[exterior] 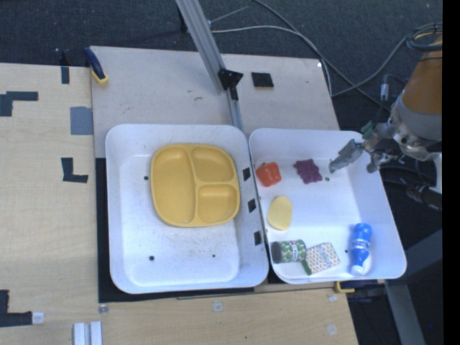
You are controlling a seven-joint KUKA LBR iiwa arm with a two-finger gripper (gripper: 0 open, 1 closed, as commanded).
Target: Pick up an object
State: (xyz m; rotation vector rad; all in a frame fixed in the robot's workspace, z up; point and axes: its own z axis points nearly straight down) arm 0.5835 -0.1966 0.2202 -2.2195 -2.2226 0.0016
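The gripper (352, 157) is hanging over the right bin (374, 192) near its 2 o'clock corner, and its two fingers are standing apart, open, with nothing between them. No object is chosen yet by the task, so I am judging by nearness: the purple piece (308, 170) is lying just at the 8 o'clock side of the fingers, and the red piece (268, 173) is sitting further toward 9 o'clock, close to the bin wall. The yellow lemon-like piece (280, 212) is resting near the middle, while the green can (289, 251), the small packet (322, 257) and the blue bottle (360, 248) are lying along the 6 o'clock edge. The left bin (129, 214) is holding a yellow divided plate (195, 185). For a good grasp, I think the arm should be centring over the purple piece (it looks low and soft), going down straight until the fingers are on both sides, then closing before lifting.
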